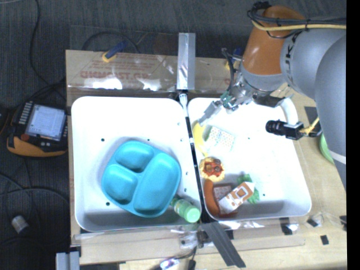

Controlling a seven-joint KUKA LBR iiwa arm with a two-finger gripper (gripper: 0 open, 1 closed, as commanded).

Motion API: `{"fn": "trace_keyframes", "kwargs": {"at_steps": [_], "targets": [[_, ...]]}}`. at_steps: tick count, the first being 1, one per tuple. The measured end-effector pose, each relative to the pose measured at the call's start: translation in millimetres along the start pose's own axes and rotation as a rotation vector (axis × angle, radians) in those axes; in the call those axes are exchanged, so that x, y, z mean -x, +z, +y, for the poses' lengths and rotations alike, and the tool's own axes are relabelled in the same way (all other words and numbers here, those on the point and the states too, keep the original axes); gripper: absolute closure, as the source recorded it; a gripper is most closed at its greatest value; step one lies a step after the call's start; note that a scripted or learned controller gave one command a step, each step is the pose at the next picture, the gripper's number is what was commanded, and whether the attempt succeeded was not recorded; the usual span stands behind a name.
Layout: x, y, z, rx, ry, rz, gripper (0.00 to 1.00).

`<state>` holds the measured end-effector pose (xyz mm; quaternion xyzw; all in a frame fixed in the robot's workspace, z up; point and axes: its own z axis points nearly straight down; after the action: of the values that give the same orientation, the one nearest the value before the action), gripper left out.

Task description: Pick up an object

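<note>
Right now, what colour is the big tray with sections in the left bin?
Light blue, turquoise really. The tray shows best in the camera view.

The arm [304, 55] enters from three o'clock, and its gripper [216, 108] hangs over the right bin [281, 167] near that bin's eleven o'clock corner. A finger [207, 112] points toward seven o'clock, above what may be a yellow item [198, 134] and a white dotted card [220, 138]. Toward six o'clock lie an orange-red toy [212, 167] and a brown box [232, 197]. The left bin [90, 128] holds a blue divided tray [140, 176] and a green bottle [187, 210].
</note>
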<state>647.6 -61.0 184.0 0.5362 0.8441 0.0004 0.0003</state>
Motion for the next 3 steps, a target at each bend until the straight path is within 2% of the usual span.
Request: {"fn": "trace_keyframes", "kwargs": {"at_steps": [1, 2, 3], "targets": [[37, 92, -21, -0.001, 0.021, -0.004, 0.0], [36, 83, -20, 0.0, 0.022, -0.001, 1.0], [80, -13, -53, -0.001, 0.096, -0.003, 1.0]]}}
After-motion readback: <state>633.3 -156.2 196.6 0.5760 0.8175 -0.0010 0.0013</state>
